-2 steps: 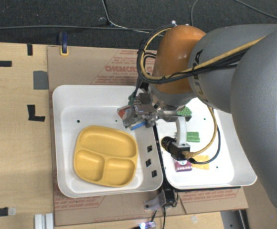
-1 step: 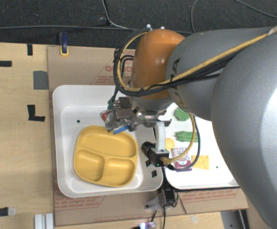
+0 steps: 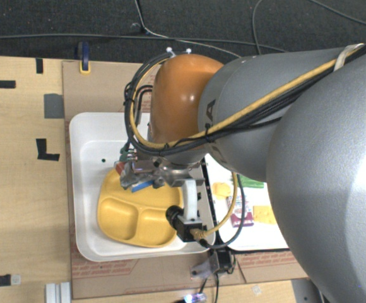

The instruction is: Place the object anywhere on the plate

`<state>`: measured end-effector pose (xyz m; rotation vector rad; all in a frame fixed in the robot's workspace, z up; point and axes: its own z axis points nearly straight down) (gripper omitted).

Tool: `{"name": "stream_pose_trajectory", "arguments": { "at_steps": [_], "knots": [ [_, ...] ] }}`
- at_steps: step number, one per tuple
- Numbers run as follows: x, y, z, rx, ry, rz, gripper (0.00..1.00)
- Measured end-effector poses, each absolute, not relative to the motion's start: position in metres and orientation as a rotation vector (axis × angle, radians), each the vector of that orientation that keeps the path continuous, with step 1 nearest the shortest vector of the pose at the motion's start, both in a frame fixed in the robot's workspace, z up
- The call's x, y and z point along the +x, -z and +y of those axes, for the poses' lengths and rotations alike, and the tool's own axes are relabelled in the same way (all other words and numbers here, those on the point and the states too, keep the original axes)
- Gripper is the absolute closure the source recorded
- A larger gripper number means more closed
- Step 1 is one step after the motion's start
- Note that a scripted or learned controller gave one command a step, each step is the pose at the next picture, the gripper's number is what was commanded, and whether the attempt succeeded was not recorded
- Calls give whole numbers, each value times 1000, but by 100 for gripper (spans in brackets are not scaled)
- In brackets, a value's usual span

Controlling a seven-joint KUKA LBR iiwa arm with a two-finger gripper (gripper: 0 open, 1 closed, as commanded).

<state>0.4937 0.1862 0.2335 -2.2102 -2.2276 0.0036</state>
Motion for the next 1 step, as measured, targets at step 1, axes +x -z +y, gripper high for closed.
{"name": "stream_pose_trajectory", "arguments": {
  "at_steps": [1],
  "knots": [
    [495,-233,183,-2217,-5,-2224,0]
  ]
}}
